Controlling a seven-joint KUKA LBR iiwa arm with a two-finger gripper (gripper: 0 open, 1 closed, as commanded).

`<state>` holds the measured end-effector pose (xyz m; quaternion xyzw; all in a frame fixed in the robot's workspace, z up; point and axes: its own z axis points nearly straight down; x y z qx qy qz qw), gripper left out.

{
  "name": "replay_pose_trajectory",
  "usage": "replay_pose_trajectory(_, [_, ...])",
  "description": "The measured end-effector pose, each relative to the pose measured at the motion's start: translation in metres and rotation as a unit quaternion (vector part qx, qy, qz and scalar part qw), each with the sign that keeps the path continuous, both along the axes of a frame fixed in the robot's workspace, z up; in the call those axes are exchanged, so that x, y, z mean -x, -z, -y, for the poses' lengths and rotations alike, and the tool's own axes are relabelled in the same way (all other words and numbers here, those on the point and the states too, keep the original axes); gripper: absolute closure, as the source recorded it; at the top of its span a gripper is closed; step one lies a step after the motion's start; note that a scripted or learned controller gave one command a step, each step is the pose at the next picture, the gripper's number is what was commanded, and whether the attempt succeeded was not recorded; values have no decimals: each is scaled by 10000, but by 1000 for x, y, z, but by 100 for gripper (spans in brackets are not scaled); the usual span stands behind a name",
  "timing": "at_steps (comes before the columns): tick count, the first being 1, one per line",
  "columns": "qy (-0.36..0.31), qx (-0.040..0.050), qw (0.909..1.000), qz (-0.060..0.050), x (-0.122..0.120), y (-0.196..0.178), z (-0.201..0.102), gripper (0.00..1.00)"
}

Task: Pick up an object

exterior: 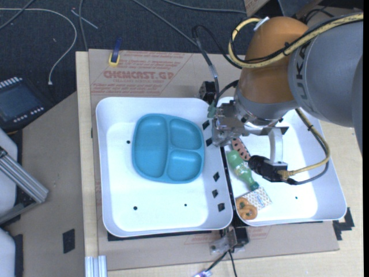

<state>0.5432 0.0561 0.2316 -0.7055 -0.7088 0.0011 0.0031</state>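
Note:
My gripper (221, 133) hangs low over the left edge of the right bin (323, 195), just under the arm's orange wrist band (271, 56). Right below it lies a green bottle-shaped object (243, 170) with a pink spotted piece (239, 150) at its upper end. Close to the bin's front left corner sits an orange round item with a checkered wrapper (252, 203). A blue divided plate (168, 148) lies in the left bin (115, 183). The arm hides the back part of the right bin.
A black plug on a yellow cable (271, 167) hangs from the arm beside the green object. The wall between the two bins (222, 180) runs right under the gripper. Cardboard (144, 71) lies behind the bins.

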Motion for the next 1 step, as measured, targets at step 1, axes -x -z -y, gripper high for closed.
replay_pose_trajectory(1, [22,9,10000,17,-1,-1,3,0])
